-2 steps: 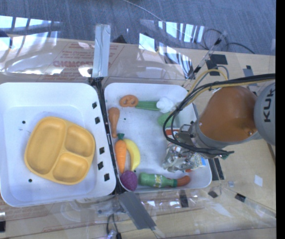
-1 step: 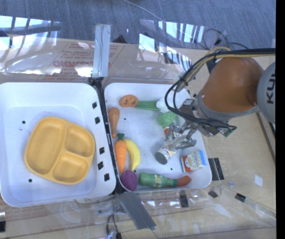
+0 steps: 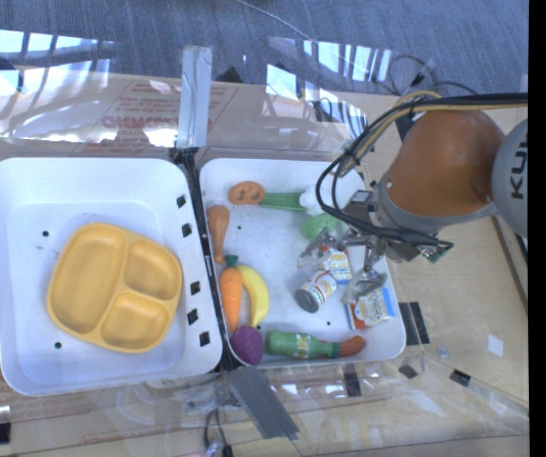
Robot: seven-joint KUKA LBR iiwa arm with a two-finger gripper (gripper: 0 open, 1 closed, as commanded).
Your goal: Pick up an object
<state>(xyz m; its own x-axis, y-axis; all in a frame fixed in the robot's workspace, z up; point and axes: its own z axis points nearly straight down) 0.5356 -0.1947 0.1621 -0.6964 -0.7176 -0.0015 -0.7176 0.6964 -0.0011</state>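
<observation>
- The arm (image 3: pixel 444 165), grey with an orange band, reaches in from the right of the frame and hangs over the right side of the right bin (image 3: pixel 282 181).
- The gripper (image 3: pixel 369 272) points down over the bin's lower right part; whether it is open or closed cannot be told from this view, and nothing shows plainly held in it.
- Just below the gripper lies a small carton (image 3: pixel 372 307) with a red and blue label, near the bin's lower right corner.
- To the left of the carton lies a small can (image 3: pixel 316 290), tilted on its side, with another small packet (image 3: pixel 333 263) just above it.
- A green bottle (image 3: pixel 300 345) with a red tip lies along the bin's lower edge.
- At the lower left of this bin sit a purple grape-like piece (image 3: pixel 247 344), a carrot (image 3: pixel 231 296) and a banana (image 3: pixel 256 293), the carrot and banana side by side.
- Higher along the left wall lies a brown drumstick-like piece (image 3: pixel 218 228); an orange pretzel-like piece (image 3: pixel 246 193) lies near the top edge, with a green and white item (image 3: pixel 287 199) beside it.
- The left bin (image 3: pixel 25 188) holds 1 yellow divided plate (image 3: pixel 113 287) with 3 compartments, in the left centre of the frame.
</observation>
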